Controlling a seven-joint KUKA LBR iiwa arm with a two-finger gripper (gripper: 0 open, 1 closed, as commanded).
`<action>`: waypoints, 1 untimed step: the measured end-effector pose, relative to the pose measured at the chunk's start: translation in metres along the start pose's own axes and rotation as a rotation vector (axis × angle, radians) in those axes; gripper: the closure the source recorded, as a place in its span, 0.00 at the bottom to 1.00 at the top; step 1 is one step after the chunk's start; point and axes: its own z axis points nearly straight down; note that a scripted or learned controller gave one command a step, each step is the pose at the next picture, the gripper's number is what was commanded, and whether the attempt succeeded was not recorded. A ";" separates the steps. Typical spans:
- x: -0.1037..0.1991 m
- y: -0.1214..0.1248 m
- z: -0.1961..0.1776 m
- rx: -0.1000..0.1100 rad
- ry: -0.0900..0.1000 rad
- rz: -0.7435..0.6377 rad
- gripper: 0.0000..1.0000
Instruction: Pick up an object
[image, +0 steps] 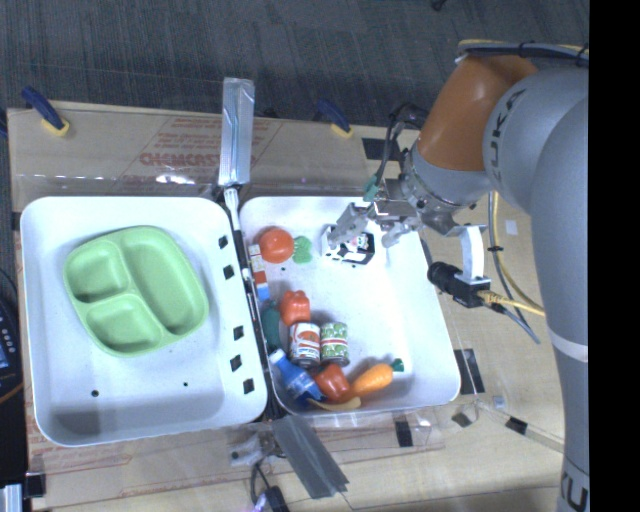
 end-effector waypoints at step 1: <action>0.022 0.022 0.047 0.002 -0.001 -0.012 0.00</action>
